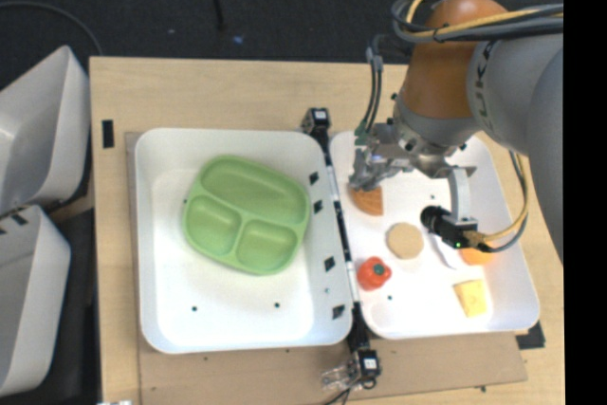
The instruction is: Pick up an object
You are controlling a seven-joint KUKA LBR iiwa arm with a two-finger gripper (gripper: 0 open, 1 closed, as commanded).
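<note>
Where the tool [367, 174] comes down in the right bin [507, 204], an orange wedge-shaped piece [369, 201] lies right under its tips, at the bin's left side near the divider. Touching or just above: can't tell from this angle. Finger spacing also can't tell, the wrist body blocks the view, so no confirmed grasp.

Other items in the right bin: a round tan disc [405, 241] just right and nearer than the wedge, a small red tomato-like piece with a green top [374, 273] near the left wall toward the near side, and a yellow block [471, 297] at the near right corner. All three sit apart from each other and from the tool.

A black fitting with a green light [449, 227] hangs off the arm beside the disc, cables looping out to the right.

Arm [474, 71] enters from the right, orange band above the wrist, over the far part of the bin.

Left bin [161, 299] holds a green three-compartment plate [247, 214], flat, roughly centred. Both bins sit side by side on the tabletop [237, 76].
</note>
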